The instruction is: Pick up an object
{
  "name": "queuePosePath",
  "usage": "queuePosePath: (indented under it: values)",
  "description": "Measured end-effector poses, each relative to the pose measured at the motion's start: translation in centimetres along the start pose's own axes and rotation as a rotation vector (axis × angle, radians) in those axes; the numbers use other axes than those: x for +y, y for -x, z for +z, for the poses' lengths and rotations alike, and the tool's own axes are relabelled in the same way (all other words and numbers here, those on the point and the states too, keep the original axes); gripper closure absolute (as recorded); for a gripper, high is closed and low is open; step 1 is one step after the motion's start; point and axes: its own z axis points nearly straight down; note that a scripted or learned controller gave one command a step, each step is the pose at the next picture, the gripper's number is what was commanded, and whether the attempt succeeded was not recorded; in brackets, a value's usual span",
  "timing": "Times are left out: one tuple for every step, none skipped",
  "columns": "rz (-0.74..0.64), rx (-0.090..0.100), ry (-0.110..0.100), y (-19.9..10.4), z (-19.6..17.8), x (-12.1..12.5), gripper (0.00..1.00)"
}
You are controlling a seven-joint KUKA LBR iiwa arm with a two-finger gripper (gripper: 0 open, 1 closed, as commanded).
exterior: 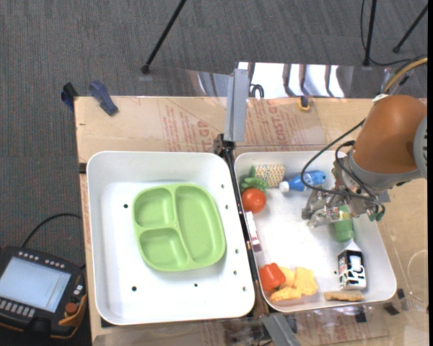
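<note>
Camera view shows the hand (pixel 337 209) low in the right bin (pixel 387 254), right on top of a green cup (pixel 343 229). I cannot tell how far open it is. To do this well, it should drop straight down and squeeze slowly. A blue bottle (pixel 306 181) lies just past it, and a milk carton (pixel 352 269) stands nearer the front.

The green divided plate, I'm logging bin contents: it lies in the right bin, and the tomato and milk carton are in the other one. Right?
Not quite. The camera view shows the green divided plate in the left bin; the tomato and milk carton are in the right bin.
</note>
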Motion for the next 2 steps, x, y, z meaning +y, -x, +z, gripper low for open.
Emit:
queuePosePath:
  values:
    - [0.097, 0.001, -0.008, 4.62, 0.87, -0.69, 1.0]
    - [0.097, 0.033, -0.002, 3.9, 1.22, -0.71, 0.0]
